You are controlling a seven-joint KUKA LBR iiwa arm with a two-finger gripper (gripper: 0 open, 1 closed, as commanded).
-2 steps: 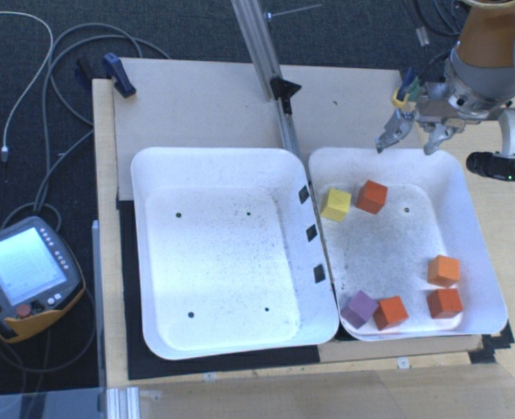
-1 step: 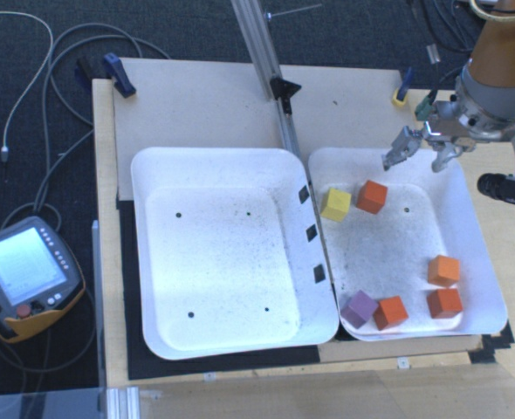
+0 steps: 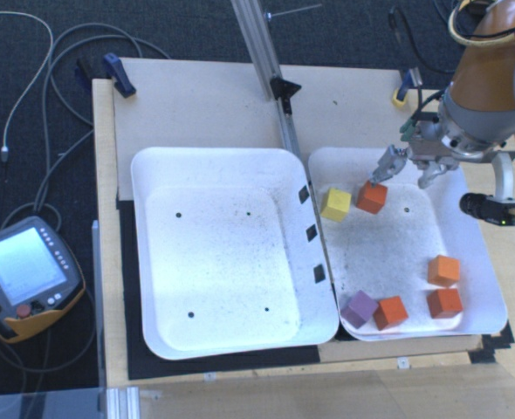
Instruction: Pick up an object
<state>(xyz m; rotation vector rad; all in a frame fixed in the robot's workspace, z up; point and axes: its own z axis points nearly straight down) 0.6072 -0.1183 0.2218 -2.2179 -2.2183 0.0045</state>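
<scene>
- The bench (image 3: 196,103) is seen from above, and two shallow white bins are carried on it side by side.
- The left bin (image 3: 153,173) is the larger white area; only small dark specks are seen on its floor.
- The right bin (image 3: 415,234) is placed just beside the left bin, and all the blocks are found inside it.
- The arm (image 3: 493,68) is reached in over the far corner of the right bin, with its orange band above the wrist.
- The gripper (image 3: 406,171) is held above the far part of the right bin; its two fingers are spread apart, and nothing is seen between them.
- A red block (image 3: 372,197) is found just below one fingertip (image 3: 387,168), near the far edge of the right bin. It is a cube, so no long axis can be told; it is turned so that one corner points toward the near side.
- A yellow block (image 3: 336,204) lies just beside the red block, close to the wall shared with the left bin.
- A purple block (image 3: 360,308) and an orange-red block (image 3: 390,312) are touching at the near edge of the right bin.
- Two more orange blocks (image 3: 443,271) (image 3: 444,303) are placed near the outer near corner of the right bin.
</scene>
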